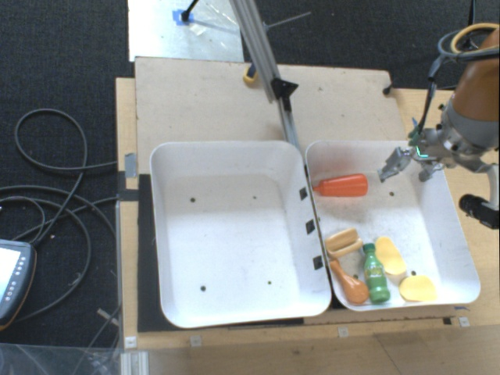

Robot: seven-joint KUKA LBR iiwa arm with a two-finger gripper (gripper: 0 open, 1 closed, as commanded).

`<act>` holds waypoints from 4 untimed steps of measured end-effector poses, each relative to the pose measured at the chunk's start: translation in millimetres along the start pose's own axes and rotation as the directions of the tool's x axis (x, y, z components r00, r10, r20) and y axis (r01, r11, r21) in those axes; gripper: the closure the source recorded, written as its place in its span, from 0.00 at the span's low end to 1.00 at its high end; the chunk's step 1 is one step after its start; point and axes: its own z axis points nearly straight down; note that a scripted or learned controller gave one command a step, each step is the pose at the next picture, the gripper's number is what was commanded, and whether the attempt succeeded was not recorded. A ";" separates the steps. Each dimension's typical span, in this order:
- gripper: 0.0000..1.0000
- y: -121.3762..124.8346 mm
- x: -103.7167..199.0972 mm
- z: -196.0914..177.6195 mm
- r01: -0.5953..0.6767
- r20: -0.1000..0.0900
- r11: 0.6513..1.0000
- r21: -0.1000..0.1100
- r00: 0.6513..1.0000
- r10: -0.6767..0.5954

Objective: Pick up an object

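The right bin (451, 209) holds several toys. A red-orange cylinder (341, 185) lies near its far left corner. At its near end sit a hot-dog bun (342, 241), an orange drumstick-shaped piece (349, 282), a green bottle (376, 272) and two yellow pieces (389, 256) (418, 289). My gripper (409, 168) hangs over the far part of the right bin, to the right of the red-orange cylinder and apart from it. It is open, and nothing sits between its fingers.
The left bin (160, 209) stands beside the right one, sharing a divider with black clips (310, 226). A slanted metal pole (258, 37) crosses the bench top at the back. Cables and a pendant (12, 276) lie on the floor at left.
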 end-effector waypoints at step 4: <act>1.00 -4.1 -6.5 124.6 -0.004 0.001 1.000 -0.003 1.000 0.004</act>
